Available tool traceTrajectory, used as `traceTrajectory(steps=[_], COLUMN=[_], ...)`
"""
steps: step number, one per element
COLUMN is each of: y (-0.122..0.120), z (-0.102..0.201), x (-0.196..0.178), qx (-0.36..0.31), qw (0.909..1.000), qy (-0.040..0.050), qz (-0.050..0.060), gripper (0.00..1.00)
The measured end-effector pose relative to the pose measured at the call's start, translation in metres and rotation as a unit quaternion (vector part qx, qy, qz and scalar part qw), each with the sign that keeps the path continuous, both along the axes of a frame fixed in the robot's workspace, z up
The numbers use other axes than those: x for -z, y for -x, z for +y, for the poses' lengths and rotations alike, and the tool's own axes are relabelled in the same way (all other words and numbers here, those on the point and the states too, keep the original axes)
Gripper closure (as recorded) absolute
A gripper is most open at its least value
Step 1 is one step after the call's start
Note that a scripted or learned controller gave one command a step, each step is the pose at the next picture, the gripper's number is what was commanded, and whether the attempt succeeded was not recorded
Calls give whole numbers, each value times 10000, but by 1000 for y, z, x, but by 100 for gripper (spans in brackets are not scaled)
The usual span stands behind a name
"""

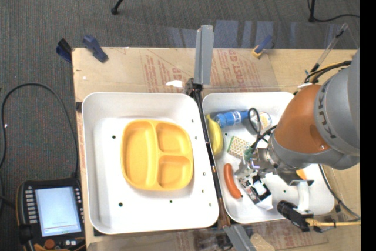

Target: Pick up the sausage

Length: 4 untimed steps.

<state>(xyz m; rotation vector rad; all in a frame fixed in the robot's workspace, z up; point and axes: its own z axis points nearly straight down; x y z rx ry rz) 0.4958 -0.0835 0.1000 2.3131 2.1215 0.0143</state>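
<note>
The sausage (pixel 232 180) is a reddish-orange link lying in the right bin (pixel 276 217), near that bin's left wall and toward the front. My gripper (pixel 251 183) hangs low over the right bin, just to the right of the sausage, its black and white fingertips pointing down near the bin floor. Nothing shows between its fingers, and the sausage lies apart from them. The grey arm with its orange band reaches in from the right and hides part of the bin behind it.
A yellow divided plate (pixel 157 154) sits in the left bin (pixel 97 126). The right bin also holds a banana (pixel 215 134), a blue bottle (pixel 231 118), a green-and-white sponge (pixel 238 146) and a round black-rimmed item (pixel 254 120). A teach pendant (pixel 50 214) lies at the lower left.
</note>
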Motion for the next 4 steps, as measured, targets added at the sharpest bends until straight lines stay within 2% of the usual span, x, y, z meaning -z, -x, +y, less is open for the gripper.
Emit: traceTrajectory(steps=[1, 2, 3, 4], y=[0, 19, -16, -57], z=[0, 2, 1, -9], x=[0, 14, 14, 13], qx=[3, -291, 244, -2150], qw=[10000, 9996, 9997, 9766], qy=[1, 10, 11, 25], qz=[-1, 64, 74, 44], gripper=[0, 0, 0, 0])
